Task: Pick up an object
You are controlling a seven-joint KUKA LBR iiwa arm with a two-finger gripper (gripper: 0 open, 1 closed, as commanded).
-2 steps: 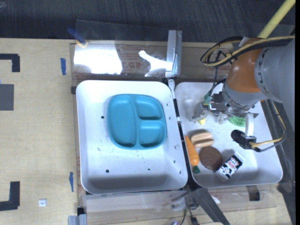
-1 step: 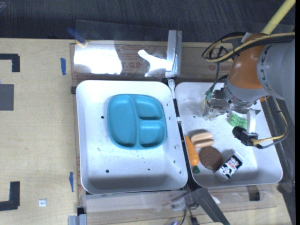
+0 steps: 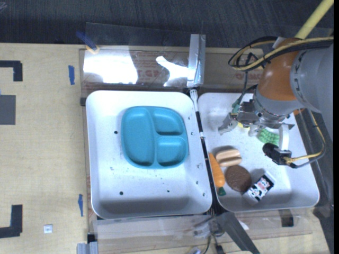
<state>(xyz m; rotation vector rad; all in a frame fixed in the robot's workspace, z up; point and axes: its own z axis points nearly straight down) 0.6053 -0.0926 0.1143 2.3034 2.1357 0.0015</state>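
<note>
gripper [image 3: 237, 121] sits low over the upper part of the right bin [image 3: 304, 194]; grip state cannot be told. bun [image 3: 228, 155], carrot [image 3: 216, 172], brown disc [image 3: 238, 178] and black-white carton [image 3: 261, 188] lie lower in that bin. blue tray [image 3: 154, 136] in left bin [image 3: 106, 184].

Wooden bench [image 3: 37, 157] bears two white bins [image 3: 106, 194], perhaps touching.

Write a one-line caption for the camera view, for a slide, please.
KUKA arm's gripper hovers in the right bin above toy foods; a blue divided tray lies in the left bin.
</note>
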